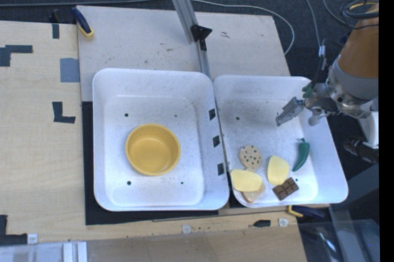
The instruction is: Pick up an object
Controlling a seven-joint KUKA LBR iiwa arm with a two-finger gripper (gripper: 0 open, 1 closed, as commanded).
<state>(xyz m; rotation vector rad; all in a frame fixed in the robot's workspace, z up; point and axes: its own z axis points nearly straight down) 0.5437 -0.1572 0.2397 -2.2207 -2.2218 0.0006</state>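
1. Camera view, layout: taking the yellow bowl (152, 149) in the left bin (111, 85) as the landmark, every candidate for picking lies well to its right, in the right bin (258, 85). Nearest the bowl are a speckled cookie (250, 156) and a yellow piece (245, 180). Further right sit a second yellow piece (278, 169) and a brown chocolate block (285, 189). Furthest is a green pepper (301, 155).

2. Camera view, gripper: the gripper (300, 112) hangs far right of the bowl, above the right bin's upper right part, apart from all the items. Its two fingers look spread, with nothing between them.

3. Choice of target: the pepper looks the best bet, since it lies alone and closest below the gripper; the yellow pieces and chocolate crowd each other.

4. Doing it well: I would centre over the pepper's middle, turn the fingers across its narrow width, and descend straight.

5. Risk: the pepper lies near the bin's right wall, so a finger could strike it.
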